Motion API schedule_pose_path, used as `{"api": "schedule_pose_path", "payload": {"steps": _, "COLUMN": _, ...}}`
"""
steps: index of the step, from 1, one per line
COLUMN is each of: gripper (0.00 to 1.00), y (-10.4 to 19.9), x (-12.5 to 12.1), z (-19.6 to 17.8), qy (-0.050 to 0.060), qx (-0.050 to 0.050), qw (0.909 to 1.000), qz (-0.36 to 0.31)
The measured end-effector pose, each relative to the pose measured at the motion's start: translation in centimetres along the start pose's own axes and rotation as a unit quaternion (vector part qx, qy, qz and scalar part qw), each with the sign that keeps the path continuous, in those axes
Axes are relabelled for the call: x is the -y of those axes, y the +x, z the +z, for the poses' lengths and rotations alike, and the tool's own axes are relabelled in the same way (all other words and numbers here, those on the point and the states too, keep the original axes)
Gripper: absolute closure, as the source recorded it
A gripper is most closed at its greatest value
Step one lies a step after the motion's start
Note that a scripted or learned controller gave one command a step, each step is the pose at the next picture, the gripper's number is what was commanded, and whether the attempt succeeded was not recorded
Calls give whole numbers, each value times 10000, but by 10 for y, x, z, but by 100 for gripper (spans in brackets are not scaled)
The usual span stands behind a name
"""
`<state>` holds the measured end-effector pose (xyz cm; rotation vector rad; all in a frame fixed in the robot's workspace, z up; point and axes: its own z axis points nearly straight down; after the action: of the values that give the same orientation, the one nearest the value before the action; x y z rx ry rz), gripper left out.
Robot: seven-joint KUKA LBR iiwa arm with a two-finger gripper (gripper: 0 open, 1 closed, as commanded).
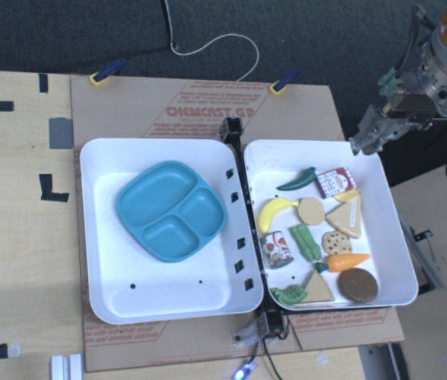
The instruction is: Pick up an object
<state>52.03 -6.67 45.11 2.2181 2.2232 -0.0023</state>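
The right bin (381, 182) holds several toy foods: a yellow banana (273, 210), a green pepper (297, 180), a red-and-white carton (335, 183), a beige disc (311, 210), a cheese wedge (346, 218), a cookie (335, 243), a carrot (344, 262), a brown round patty (357, 285), a small can (278, 249) and a green pod (305, 241). My gripper (365, 139) hangs above the bin's upper right corner, clear of all the items, with nothing visibly between its fingers.
The left bin (96, 212) holds a blue divided plate (171, 210). Black clips run down the seam between the bins (241, 212). A white cable (207, 42) lies on the dark floor behind the bench.
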Motion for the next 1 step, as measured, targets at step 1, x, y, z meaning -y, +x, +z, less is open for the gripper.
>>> {"api": "schedule_pose_path", "payload": {"steps": 1, "gripper": 100, "y": 90, "x": 27, "z": -90, "qy": -48, "qx": -22, "qw": 10000, "qz": -47}}
